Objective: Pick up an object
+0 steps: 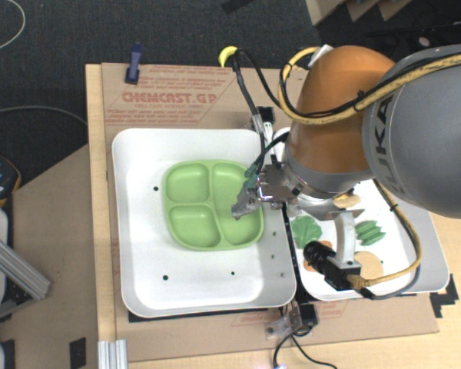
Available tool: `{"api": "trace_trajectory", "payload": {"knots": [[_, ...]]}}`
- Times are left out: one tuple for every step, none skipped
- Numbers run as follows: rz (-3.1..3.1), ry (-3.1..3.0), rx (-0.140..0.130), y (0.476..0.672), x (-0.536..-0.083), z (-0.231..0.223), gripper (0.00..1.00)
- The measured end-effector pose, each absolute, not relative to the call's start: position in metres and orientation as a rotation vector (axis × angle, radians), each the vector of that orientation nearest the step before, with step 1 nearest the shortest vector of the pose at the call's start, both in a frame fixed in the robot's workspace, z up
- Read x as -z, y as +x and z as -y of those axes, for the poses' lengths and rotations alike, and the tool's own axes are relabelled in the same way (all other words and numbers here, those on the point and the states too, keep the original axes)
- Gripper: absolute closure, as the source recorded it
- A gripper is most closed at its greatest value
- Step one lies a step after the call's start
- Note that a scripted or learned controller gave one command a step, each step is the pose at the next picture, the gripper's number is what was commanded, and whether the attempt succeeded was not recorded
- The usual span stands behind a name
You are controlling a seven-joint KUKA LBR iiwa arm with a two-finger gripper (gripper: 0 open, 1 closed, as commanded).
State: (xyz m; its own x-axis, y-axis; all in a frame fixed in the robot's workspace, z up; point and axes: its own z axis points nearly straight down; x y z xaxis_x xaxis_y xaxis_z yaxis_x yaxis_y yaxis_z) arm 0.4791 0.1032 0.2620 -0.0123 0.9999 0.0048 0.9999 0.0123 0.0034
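Grey KUKA arm with a wide orange band, entering from the right and covering much of the right-hand bin. Bench top of brown board, printed in red lettering, bearing both bins. Left shallow white plastic bin, rounded corners, small dark dots on its floor. Right shallow white plastic bin, mostly hidden beneath the arm. Light green plastic plate with four compartments, lying flat in the left bin, towards its right half. Two-finger gripper, metallic, hanging over the plate's right edge near the wall between the bins; whether it is released or clenched cannot be told, and no object is seen in it. Green leaf-shaped pieces in the right bin, beside a round orange-brown piece. Small blue clip on the bench's far edge.
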Motion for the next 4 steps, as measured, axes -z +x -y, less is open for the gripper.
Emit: {"api": "trace_trajectory", "payload": {"knots": [[2.224, -2.22, 0.002, 0.48, -0.271, -0.097, 1.0], [2.231, -2.224, 0.028, 0.481, -0.427, -0.111, 1.0], [2.208, -2.229, -0.015, 0.478, -0.334, -0.039, 1.0], [2.224, -2.222, 0.002, 0.48, -0.349, -0.044, 1.0]]}}
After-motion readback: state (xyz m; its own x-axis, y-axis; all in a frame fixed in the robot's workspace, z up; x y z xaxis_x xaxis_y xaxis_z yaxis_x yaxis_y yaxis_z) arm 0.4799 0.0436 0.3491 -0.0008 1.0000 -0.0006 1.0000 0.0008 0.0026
